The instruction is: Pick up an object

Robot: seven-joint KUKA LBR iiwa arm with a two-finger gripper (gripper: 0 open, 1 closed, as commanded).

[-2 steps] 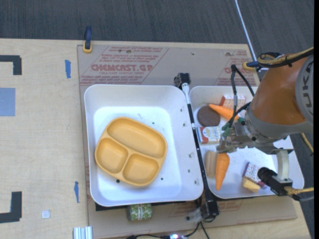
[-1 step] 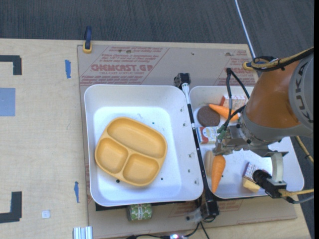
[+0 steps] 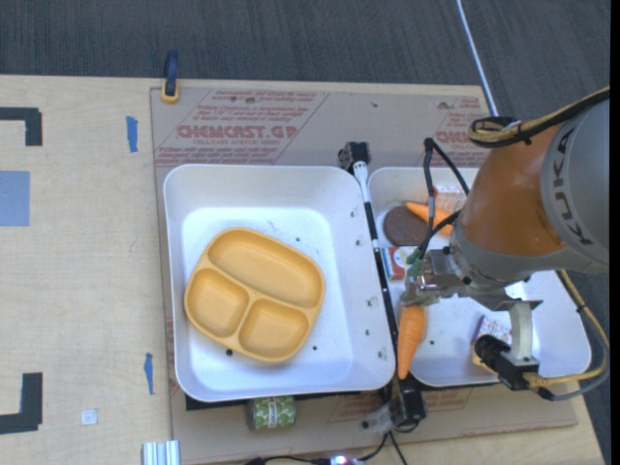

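Two white bins sit side by side on the desk, and the arm's jaws [image 3: 418, 294] are down in the right bin [image 3: 572, 356], near its left wall. I honestly can't tell how the jaws stand, since the wrist hides most of them.

Just below the jaws there's a toy carrot [image 3: 410, 337], and its top end looks like it's touching them or tucked right under. Looks to me like the grab step: either it's closing on the carrot or about to lift. I wouldn't call it held yet. Next move needs a straight lift clear of the bin wall, since the carrot lies right along the divider.

Other stuff in the right bin: a brown round thing [image 3: 402, 224] just above the jaws, a second orange piece [image 3: 426, 212] beside that, and a small white and red item [image 3: 491, 327] off to the right.

Left bin [image 3: 184, 187], well left of the jaws, holds a yellow divided plate [image 3: 254, 294] with three compartments, nothing in them.
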